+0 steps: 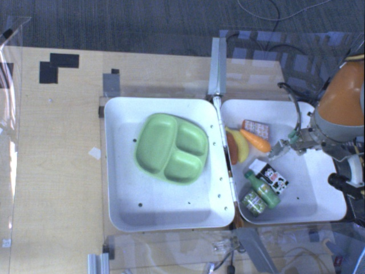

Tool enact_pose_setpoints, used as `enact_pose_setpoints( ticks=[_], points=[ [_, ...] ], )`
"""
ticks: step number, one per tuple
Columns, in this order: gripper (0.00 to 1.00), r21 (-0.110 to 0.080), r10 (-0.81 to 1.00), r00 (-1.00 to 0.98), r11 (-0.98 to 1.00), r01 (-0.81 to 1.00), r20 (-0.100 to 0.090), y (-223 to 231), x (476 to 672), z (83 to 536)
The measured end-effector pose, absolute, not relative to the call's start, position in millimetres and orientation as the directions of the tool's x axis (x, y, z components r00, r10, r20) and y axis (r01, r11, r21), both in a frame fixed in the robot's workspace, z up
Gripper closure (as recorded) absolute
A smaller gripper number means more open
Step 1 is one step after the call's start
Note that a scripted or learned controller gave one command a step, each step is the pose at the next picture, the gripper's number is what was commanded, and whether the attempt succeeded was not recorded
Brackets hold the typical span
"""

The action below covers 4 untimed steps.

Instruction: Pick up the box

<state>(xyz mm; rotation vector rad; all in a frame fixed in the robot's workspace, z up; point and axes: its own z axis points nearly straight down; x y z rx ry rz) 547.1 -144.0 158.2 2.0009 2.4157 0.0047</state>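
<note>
Robot lab, not home. Wooden bench (63, 153) holds two white bins (114, 170) side by side. Clear plastic walls (11, 39) stand round bench. Black tape marks (57, 66) on wood. Loose cable (268, 7) on grey carpet floor (142, 10). Big robot arm (342, 104) at right.

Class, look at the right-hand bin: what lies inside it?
Inside the right bin lie a banana, a carrot, a small brown packet, a black-and-white box and a green bottle. The arm covers the bin's right part.

Bright even light, soft shadows
</note>
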Motion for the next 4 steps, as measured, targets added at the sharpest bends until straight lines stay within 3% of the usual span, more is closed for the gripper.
enact_pose_setpoints(
  ticks=[1, 2, 3, 4],
  points=[
    [0.0, 0.004, 1.0, -0.03, 0.03, 1.0, -0.001, -198.1, 549.9, 93.2],
    [0.0, 0.004, 1.0, -0.022, 0.022, 1.0, -0.001, -195.0, 587.5, 116.6],
    [0.0, 0.004, 1.0, -0.022, 0.022, 1.0, -0.001, -194.9, 587.4, 116.6],
    [0.0, 0.011, 0.993, -0.12, 0.12, 0.993, -0.002, -119.2, 572.8, 88.9]
  ],
)
